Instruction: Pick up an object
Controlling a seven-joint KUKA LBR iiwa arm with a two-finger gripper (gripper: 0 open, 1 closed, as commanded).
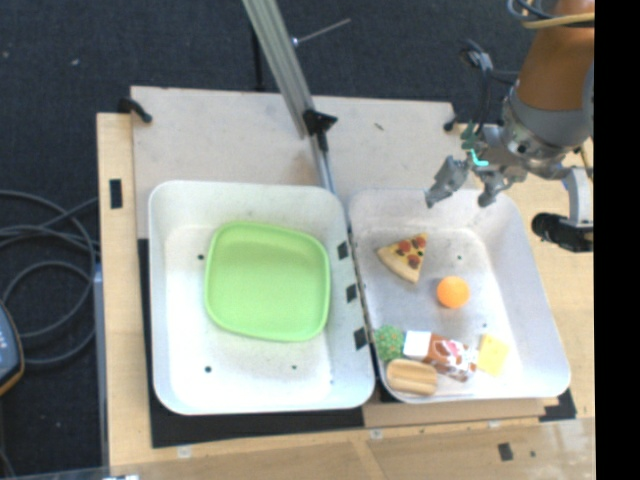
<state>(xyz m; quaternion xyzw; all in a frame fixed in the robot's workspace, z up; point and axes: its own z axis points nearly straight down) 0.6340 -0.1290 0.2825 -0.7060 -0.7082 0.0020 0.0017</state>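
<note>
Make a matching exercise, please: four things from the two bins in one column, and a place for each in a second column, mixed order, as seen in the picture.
Things:
1. plate
2. pizza slice
3. orange
4. bread roll

Places:
A. bottom edge of the right bin, near its left corner
B. middle of the left bin
C. upper part of the right bin, left of centre
D. middle of the right bin, below and right of the pizza slice

Pairs: 1-B, 2-C, 3-D, 4-A
</note>
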